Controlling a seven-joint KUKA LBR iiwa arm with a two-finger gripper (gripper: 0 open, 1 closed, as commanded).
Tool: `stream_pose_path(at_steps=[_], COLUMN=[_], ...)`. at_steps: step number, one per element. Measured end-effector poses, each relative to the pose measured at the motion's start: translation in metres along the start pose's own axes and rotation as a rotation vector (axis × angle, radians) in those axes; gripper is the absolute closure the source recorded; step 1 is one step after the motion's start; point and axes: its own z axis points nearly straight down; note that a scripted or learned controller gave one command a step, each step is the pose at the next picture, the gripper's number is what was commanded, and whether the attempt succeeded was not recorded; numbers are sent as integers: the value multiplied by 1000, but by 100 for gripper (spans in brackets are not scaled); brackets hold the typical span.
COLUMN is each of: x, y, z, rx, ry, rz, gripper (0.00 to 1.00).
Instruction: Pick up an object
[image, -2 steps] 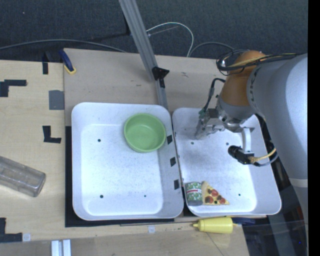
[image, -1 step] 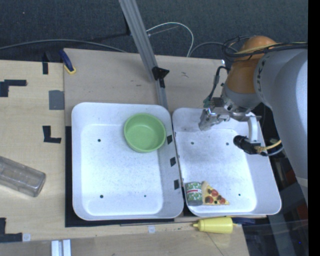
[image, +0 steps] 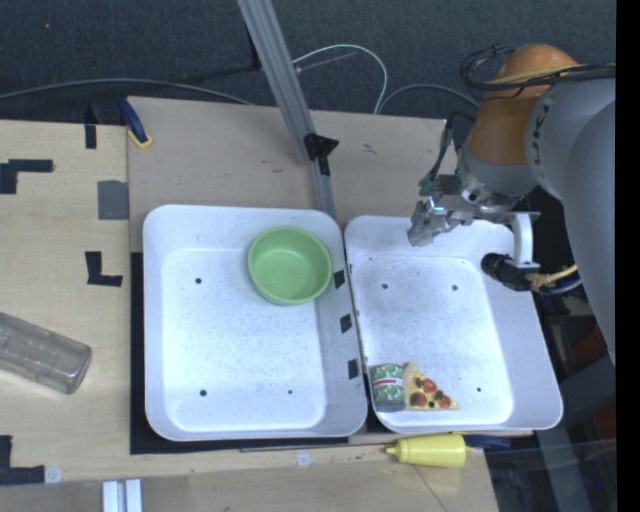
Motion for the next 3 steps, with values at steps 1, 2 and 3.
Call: stream_pose_path(at_steps=[1,2,3], x=[0,54,104], y=[-2,-15,-25], z=[-43,-52,-42], rx=[0,4,7], ry=[0,2,2], rz=[0,-5,-4], gripper=[100,100,100])
